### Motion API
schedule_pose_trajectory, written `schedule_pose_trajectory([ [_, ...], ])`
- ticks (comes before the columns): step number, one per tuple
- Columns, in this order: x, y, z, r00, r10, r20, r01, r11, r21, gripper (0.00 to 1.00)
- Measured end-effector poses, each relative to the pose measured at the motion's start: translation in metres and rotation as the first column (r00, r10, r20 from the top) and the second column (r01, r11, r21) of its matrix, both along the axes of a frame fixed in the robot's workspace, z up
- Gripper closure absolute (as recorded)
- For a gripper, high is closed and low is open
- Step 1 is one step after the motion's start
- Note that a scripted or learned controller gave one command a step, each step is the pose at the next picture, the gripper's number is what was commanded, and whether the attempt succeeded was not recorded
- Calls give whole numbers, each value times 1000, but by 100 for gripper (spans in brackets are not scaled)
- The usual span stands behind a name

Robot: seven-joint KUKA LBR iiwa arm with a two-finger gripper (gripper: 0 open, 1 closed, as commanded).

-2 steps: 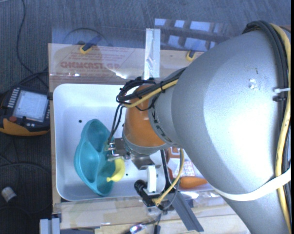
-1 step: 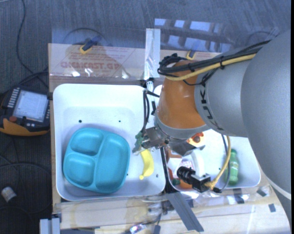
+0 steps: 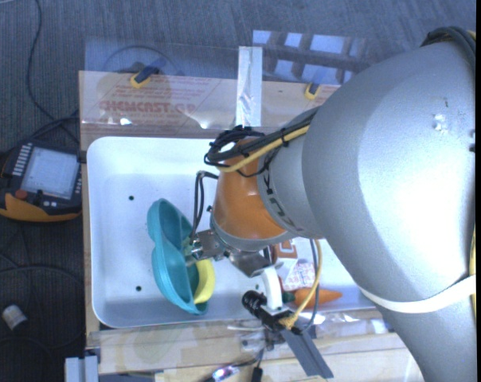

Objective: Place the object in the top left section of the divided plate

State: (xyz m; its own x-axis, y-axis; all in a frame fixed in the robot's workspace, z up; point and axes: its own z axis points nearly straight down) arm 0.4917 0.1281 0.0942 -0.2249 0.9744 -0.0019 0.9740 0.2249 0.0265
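Observation:
A teal divided plate (image 3: 170, 255) lies in the left white bin (image 3: 117, 213), toward its front middle. A yellow object (image 3: 203, 282) rests at the plate's lower right edge, partly inside the lower section. My gripper (image 3: 196, 248) reaches in from the right and hangs over the plate's right rim, just above the yellow object. The orange wrist band and grey arm hide the gripper's upper part and everything behind it.
An orange carrot-like item (image 3: 323, 297) and a red-and-white packet (image 3: 298, 275) lie right of the plate, partly under the arm. The bin's left half is bare white floor. A handheld pendant (image 3: 40, 180) sits on the carpet outside, to the left.

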Motion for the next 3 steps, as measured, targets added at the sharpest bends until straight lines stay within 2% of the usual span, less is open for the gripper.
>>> schedule_pose_trajectory([
  [1,39,-78,89,986,-166,-28,165,986,-9,100],
  [2,31,-28,17,995,-95,-24,95,995,-7,100],
  [3,0,29,-2,913,-409,-2,409,913,3,100],
])
